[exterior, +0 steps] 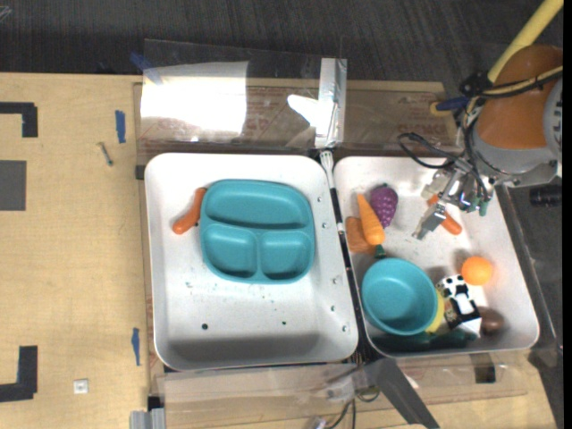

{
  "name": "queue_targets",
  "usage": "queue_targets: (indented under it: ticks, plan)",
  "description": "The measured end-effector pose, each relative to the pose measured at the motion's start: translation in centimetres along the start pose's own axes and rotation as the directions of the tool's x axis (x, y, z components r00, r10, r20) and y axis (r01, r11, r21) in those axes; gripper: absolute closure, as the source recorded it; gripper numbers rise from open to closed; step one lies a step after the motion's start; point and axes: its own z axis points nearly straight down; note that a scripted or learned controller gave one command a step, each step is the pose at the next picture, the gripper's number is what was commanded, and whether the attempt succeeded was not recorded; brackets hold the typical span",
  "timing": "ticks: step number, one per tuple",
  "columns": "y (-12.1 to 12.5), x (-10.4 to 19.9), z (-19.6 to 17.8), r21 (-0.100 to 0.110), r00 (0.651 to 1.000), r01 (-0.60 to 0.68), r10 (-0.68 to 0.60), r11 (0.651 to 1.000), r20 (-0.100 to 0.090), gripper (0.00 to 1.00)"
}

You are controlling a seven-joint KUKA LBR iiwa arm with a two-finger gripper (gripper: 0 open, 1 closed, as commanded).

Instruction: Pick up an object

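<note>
Pale wooden benchtop carries two shallow white bins side by side, the left bin (170,266) holding a teal divided plate (257,229) with an orange sausage-shaped piece (189,212) lying against its left rim. In the right bin (523,284) sit a teal bowl (399,297), a carrot (368,217), a purple grape bunch (384,203), an orange ball (477,269) and a black-and-white toy (461,300).

From the upper right the arm reaches down, and its gripper (435,217) hangs over the right bin's upper half. A small orange piece (451,225) lies just beside the fingertips, to their right and barely lower, its long axis slanting down to the right. The carrot and grapes lie further off to the left. The metal fingers look spread a little, though the blur here makes that uncertain; nothing shows between them, and whether they touch the orange piece I cannot tell.
</note>
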Motion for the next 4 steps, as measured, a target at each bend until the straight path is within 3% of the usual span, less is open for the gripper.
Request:
queue_targets:
  ticks: [1,2,3,4]
  plan:
    - [-3.2,6.1,3.6,-0.005,1.000,0.009,-0.009,1.000,0.016,0.00]
    - [-0.4,5.1,3.6,-0.008,0.996,-0.087,0.088,0.996,0.019,0.00]
    - [-4.3,9.9,3.5,-0.002,1.000,0.022,-0.022,1.000,0.022,0.00]
    - [7.2,2.4,0.5,-0.008,0.999,0.049,-0.049,0.999,0.016,0.00]
